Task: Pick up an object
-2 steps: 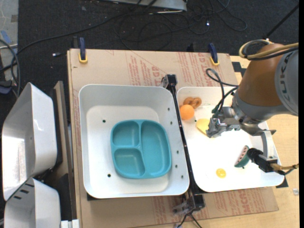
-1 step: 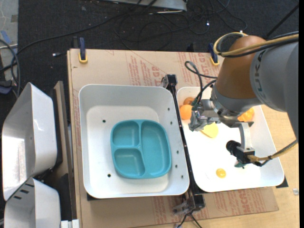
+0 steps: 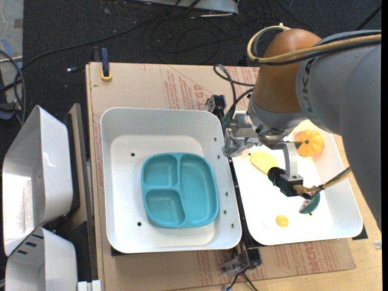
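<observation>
I'm looking down on a robotics lab, not a home or kitchen. The table (image 3: 182, 83) is topped with a sheet of raw cardboard printed with red lettering, and a yellow-handled clamp (image 3: 105, 66) grips its far left corner. Two shallow white bins sit side by side on it: the left bin (image 3: 121, 138) holds a teal divided plate (image 3: 179, 190), the right bin (image 3: 339, 223) a few toy food pieces. A grey industrial arm (image 3: 339, 83) with an orange band (image 3: 288, 50) and a yellow cable reaches in from the right. Black cables (image 3: 54, 47) trail loose across the dark floor, and spare white tubs (image 3: 33, 162) are stacked at the left.
</observation>
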Robot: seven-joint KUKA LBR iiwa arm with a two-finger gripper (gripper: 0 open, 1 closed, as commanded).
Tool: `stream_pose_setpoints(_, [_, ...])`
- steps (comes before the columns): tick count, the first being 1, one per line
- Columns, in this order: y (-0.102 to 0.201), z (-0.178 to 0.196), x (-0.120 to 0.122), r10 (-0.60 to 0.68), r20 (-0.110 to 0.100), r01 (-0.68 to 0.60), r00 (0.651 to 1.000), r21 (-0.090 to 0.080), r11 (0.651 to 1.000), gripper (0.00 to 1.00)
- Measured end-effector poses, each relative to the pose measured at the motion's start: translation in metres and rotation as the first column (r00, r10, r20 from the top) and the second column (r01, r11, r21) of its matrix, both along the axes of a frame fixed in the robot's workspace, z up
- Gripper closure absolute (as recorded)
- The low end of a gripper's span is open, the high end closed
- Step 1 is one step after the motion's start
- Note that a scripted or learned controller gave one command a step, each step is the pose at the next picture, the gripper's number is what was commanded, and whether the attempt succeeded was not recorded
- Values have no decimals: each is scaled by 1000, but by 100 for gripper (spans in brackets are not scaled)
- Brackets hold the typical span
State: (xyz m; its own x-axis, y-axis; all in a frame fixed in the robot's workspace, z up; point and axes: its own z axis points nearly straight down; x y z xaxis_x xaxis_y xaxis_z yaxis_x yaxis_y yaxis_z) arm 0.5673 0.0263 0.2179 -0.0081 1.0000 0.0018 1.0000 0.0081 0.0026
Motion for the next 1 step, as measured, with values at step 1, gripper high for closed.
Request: stream_pose_setpoints(1, [44,14,21,0,1,0,1000,0,1000,100])
